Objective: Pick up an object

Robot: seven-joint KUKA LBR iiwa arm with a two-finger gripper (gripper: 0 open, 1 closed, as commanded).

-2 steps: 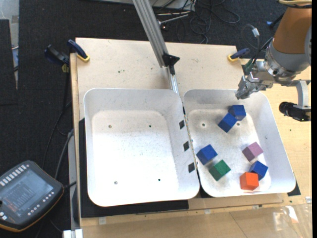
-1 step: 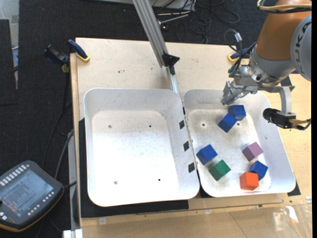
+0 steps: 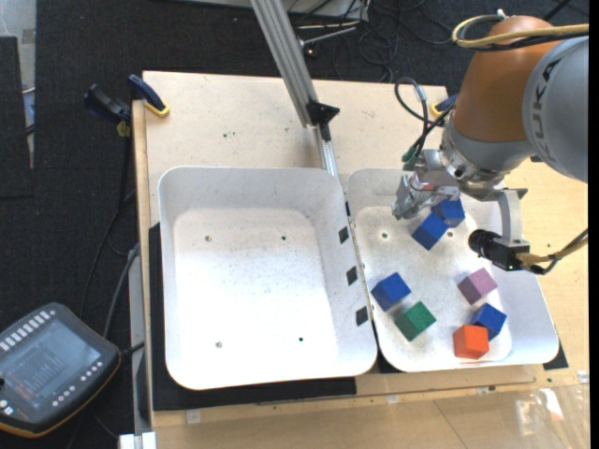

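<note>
Right bin [image 3: 524, 354], near edge: orange block [image 3: 471, 341] close to the front rim, with a blue block [image 3: 489, 319] touching it on its far right side. A green block [image 3: 415, 320] sits just left of these, toward the bin's left wall, and another blue block [image 3: 390, 290] lies just beyond it, corner to corner. A purple block [image 3: 477, 285] rests toward the right rim, with open floor between it and the green and blue pair.

Right bin, far half: a blue block [image 3: 430, 231] lies tilted below the gripper [image 3: 418, 199]; a further blue block [image 3: 452, 212] is just beyond it, partly under the wrist. The gripper hangs over the bin's far left part, near the dividing rims; whether its claw is open or closed cannot be told. No block is seen between its fingers.

Left bin [image 3: 178, 251]: bare white floor from front rim to back rim.

Bench [image 3: 234, 120], far side: an aluminium post [image 3: 285, 45] slants up from between the bins' far corners.
</note>
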